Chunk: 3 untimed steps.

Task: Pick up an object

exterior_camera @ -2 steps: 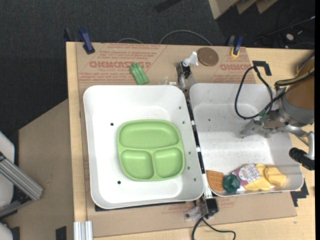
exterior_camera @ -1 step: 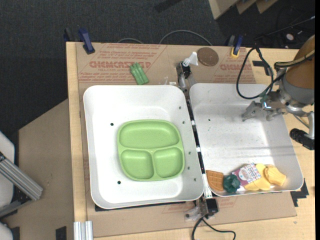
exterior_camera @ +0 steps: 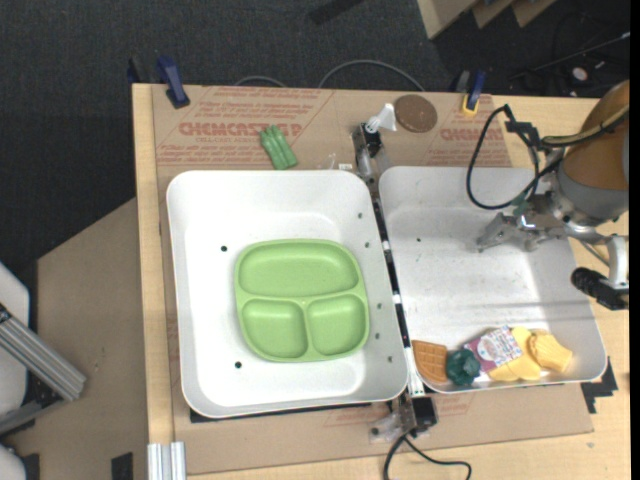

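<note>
We see the bench [exterior_camera: 250,118], a brown sheet with red lettering, bearing two shallow white bins side by side. The left bin [exterior_camera: 200,268] holds a green divided plate [exterior_camera: 300,300] at its middle. The right bin [exterior_camera: 440,288] is mostly bare floor, with a small heap of toy food pushed into its near corner: a waffle piece [exterior_camera: 430,360], a dark green lump [exterior_camera: 462,368], a pink-and-white wrapped item [exterior_camera: 497,346] and yellow pieces [exterior_camera: 535,356].

The arm [exterior_camera: 600,168] reaches in from the right, and its end effector [exterior_camera: 498,233] hangs over the far half of the right bin with two fingers spread apart in a wide stance and nothing between them.

We judge the task to be at the approach step: no object is gripped. The heap lies well apart from the end effector, toward the near rim of the same bin and a little to the side. The next move, as we read it, calls for travelling over to the heap, settling on one piece that stands clear of its neighbours, and descending around it before closing.
</note>
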Available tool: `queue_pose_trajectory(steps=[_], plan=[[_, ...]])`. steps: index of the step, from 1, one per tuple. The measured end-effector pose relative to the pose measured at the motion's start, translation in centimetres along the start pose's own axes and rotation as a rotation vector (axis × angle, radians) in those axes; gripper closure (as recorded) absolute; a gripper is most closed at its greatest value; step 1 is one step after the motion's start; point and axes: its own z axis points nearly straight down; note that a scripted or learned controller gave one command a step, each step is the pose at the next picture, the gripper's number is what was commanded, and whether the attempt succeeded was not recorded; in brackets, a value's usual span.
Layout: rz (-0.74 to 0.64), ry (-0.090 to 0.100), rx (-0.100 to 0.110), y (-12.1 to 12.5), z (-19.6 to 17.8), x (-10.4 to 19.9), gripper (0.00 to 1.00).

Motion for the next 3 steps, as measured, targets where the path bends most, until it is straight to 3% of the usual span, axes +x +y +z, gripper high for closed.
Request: queue_pose_trajectory(steps=[1,2,3], plan=[[-0.001,-0.006,-0.006,4.4,-1.0,-0.2,0.0],[0.001,0.0,0.001,-0.9,0.0,0.0,0.0],[-0.002,-0.001,-0.002,3.8,0.0,0.0,0.0]])
